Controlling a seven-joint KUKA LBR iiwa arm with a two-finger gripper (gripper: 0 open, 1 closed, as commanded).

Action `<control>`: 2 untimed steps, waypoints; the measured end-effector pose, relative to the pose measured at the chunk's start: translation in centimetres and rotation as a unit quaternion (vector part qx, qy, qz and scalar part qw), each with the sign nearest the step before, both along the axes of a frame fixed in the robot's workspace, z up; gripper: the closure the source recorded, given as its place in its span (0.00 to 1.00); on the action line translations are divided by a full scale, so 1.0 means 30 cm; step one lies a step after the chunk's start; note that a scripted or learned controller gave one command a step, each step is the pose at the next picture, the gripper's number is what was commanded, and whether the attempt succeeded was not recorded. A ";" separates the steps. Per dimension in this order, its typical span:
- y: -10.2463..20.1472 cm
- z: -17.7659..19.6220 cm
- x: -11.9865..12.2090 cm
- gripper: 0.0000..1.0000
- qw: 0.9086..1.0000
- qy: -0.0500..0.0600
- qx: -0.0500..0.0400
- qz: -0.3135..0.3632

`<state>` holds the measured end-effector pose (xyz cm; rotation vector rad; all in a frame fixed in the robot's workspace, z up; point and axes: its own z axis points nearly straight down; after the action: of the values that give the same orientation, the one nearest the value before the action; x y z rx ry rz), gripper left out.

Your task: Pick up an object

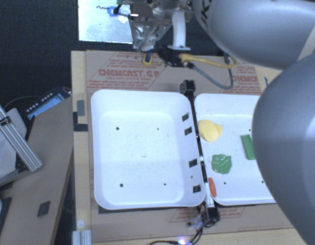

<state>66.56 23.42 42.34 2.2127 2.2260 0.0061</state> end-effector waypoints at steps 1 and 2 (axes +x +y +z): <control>0.000 0.092 0.010 1.00 1.000 0.000 0.000 0.000; 0.001 0.215 -0.151 1.00 1.000 0.002 0.001 0.001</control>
<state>62.05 23.45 48.78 2.2135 2.2298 0.0043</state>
